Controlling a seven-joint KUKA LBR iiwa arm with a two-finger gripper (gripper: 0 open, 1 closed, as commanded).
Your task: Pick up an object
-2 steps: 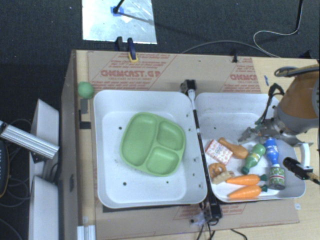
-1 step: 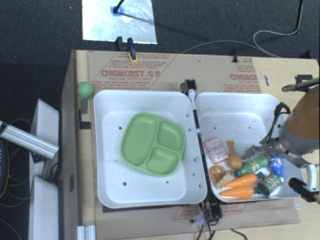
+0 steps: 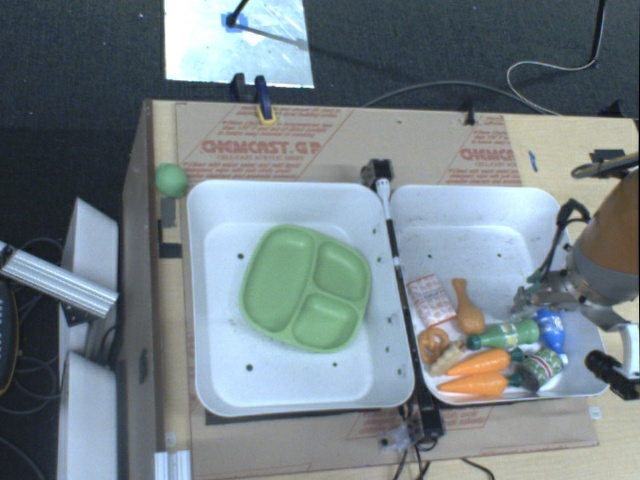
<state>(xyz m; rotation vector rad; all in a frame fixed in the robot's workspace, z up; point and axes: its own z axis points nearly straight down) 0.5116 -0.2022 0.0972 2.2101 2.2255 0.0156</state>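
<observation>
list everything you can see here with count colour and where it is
bins: 2, white, side by side on the bench
divided plate: 1, light green, left bin
carrots: 2, orange, right bin, near edge
bottle: 1, green, right bin, above the carrots
drumstick: 1, tan, right bin
pretzel: 1, brown, right bin
packet: 1, white and red, right bin
ball: 1, green, bench, beside the left bin
gripper: 1, dark, over the right bin's toys

Right bin [image 3: 470, 218]: rear half open floor, free passage. Front corner crowded: carrots [image 3: 478, 373], green bottle [image 3: 505, 335], drumstick [image 3: 467, 308], pretzel [image 3: 433, 343]. Left bin [image 3: 215, 298]: green divided tray [image 3: 305, 288] fills centre; margins passable.
</observation>
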